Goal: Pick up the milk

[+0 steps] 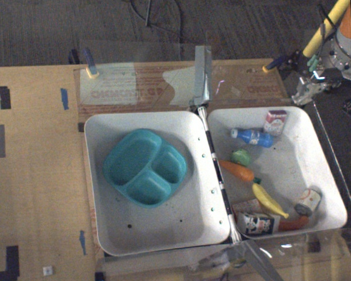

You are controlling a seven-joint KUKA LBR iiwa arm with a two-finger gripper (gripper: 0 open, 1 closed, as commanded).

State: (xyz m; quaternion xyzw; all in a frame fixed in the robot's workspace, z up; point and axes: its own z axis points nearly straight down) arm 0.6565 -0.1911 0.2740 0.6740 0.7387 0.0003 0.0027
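The black-and-white cow-print milk carton (pixel 257 223) is seen lying on its side in the near left corner of the right-hand shallow white bin (pixel 328 169). It is pressed against the bin's wall, with a yellow banana (pixel 268 200) just beside it, so access is judged tight. The gripper (pixel 309 90) is seen beyond that bin's far right corner, well apart from the carton. How wide it is set cannot be told.

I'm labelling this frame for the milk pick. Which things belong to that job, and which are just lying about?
Belongs to the job:
milk carton, right bin's near corner
gripper, beyond the right bin

Lying about:
blue bottle
carrot
banana
green fruit
small red-and-white carton
can
teal divided plate, left bin
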